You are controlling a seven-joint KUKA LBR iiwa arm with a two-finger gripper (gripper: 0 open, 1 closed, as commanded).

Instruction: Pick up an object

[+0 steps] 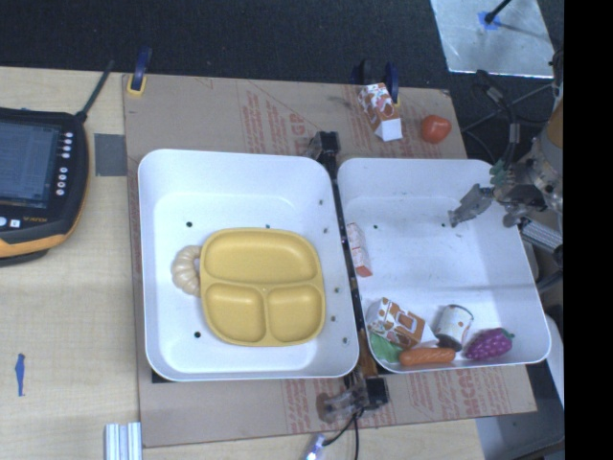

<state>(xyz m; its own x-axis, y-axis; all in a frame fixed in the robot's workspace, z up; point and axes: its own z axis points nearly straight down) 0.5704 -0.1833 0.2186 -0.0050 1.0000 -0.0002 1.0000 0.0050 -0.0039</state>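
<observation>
**Gripper poised over the right bin, toys gathered at its near edge**

At the bottom of the frame a sheet of brown cardboard covers the pale wooden bench, and a small clamp with a cable sits at the near seam of the two bins. A blue mark lies on the bench at lower left.

The right bin holds its objects along the near edge: a small printed carton, a green piece beneath it, an orange carrot, a silver can on its side, and a purple bunch of grapes in the lower right corner. A slim red-and-white packet lies against the bin's left wall, near the divide.

The left bin holds a yellow three-compartment tray, with a beige ridged object touching its left edge.

The gripper hangs over the upper right part of the right bin, well apart from the toys; whether its fingers are apart or closed cannot be told, and nothing is visible between them.

Farther back, a small carton and a red tomato rest on the cardboard. A teach pendant sits at the left edge. Beyond the bench lies dark carpet, with a pale floor patch at upper right.
</observation>
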